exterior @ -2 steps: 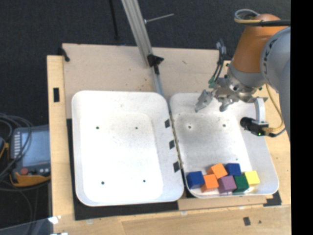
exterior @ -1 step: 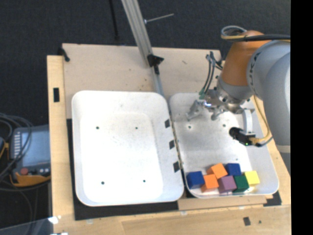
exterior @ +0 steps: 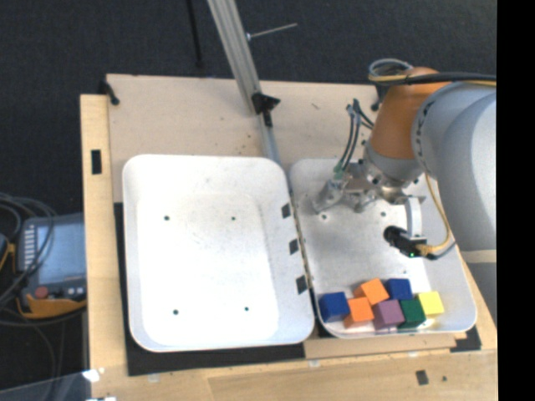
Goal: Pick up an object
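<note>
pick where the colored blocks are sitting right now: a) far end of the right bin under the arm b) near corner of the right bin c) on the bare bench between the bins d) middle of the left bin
b: the colored blocks sit bunched together in the right bin at its near corner, while the claw is over that bin's far end, apart from them.

Grey arm [exterior: 456,153] comes in from right side, orange band [exterior: 399,124] above wrist, bent down. Gripper [exterior: 328,197] is low, pointing to left, w/ nothing between it.
</note>
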`<state>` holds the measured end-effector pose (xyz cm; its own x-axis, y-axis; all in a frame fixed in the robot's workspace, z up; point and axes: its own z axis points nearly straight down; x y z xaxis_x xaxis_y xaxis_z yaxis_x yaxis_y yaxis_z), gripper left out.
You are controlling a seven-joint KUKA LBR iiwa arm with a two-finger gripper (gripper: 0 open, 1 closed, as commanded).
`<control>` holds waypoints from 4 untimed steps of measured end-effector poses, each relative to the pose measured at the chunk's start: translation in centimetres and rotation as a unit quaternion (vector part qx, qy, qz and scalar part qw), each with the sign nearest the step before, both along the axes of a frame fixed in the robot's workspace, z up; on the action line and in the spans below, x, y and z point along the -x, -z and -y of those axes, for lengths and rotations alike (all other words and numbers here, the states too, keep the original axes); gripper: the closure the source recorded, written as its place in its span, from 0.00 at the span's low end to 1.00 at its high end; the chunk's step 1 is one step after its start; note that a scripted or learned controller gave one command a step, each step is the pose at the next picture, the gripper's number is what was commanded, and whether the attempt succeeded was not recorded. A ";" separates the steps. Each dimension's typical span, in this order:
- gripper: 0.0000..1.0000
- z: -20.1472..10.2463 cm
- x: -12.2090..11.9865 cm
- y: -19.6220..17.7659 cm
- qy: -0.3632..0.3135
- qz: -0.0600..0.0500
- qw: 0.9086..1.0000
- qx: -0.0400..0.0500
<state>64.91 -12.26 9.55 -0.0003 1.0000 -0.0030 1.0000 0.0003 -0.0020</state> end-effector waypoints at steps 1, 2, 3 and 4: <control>1.00 0.1 -0.2 -1.4 0.001 0.003 1.000 -0.001; 1.00 -0.8 -0.7 -7.2 -0.002 0.005 1.000 -0.001; 1.00 -0.8 -0.3 -13.7 -0.003 0.005 1.000 -0.001; 1.00 -0.7 -0.4 -14.1 -0.005 0.003 1.000 -0.001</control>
